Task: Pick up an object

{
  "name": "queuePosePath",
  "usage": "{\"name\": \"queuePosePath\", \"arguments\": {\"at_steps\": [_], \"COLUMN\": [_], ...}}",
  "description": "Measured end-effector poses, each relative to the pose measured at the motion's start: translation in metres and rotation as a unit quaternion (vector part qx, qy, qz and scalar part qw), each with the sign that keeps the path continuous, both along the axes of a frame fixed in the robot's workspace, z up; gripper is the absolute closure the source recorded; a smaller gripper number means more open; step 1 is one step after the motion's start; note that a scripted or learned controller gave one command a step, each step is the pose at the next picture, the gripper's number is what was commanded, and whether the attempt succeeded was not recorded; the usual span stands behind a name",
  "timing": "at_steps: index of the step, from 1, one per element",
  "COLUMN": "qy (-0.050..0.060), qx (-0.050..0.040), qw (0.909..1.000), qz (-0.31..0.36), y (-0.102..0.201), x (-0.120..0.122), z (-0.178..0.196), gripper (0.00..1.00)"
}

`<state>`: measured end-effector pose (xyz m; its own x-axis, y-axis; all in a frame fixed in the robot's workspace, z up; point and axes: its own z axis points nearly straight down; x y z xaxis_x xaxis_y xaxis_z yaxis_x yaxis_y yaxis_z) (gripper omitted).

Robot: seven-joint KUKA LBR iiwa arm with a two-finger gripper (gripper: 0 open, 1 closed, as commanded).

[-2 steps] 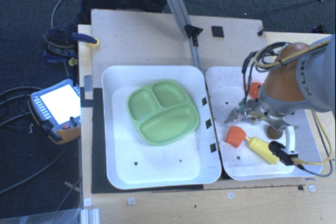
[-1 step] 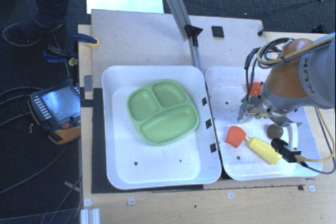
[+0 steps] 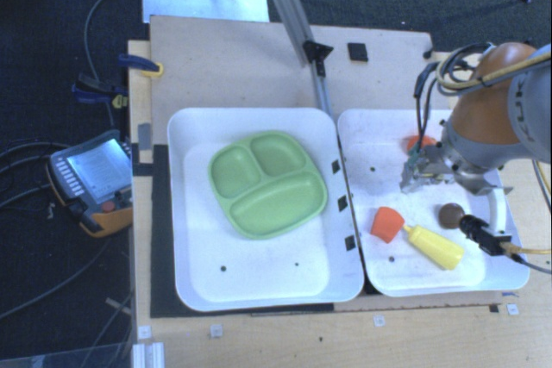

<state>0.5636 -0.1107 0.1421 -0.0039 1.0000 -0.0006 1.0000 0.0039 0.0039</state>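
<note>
My gripper (image 3: 414, 179) hangs low over the right bin (image 3: 371, 134), near its middle. Just behind it lies a small orange-red object (image 3: 420, 142), partly hidden by the wrist. In front of the gripper and to its left sits an orange wedge-shaped piece (image 3: 387, 224), with a yellow bottle-shaped toy (image 3: 435, 246) lying beside it. A brown ball (image 3: 450, 215) rests to the right of the gripper, near the arm's cabling. I see nothing between the gripper and the bin floor.
The left bin (image 3: 194, 271) holds a green divided plate (image 3: 267, 183). A metal pole (image 3: 289, 0) slants down to the back edge between the bins. Cables trail off the arm (image 3: 500, 112) at the right. A pendant (image 3: 90, 177) lies left of the bench.
</note>
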Motion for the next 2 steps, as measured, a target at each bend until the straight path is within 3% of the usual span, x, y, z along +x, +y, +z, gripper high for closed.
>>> {"name": "queuePosePath", "arguments": {"at_steps": [1,2], "qy": [-0.001,-0.001], "qx": [-0.0002,-0.0002], "qw": [1.0,1.0], "qz": [0.0,0.001], "y": [0.002,0.002], "x": [-0.007,-0.006], "z": [0.059,0.091], "gripper": [1.0,1.0]}}
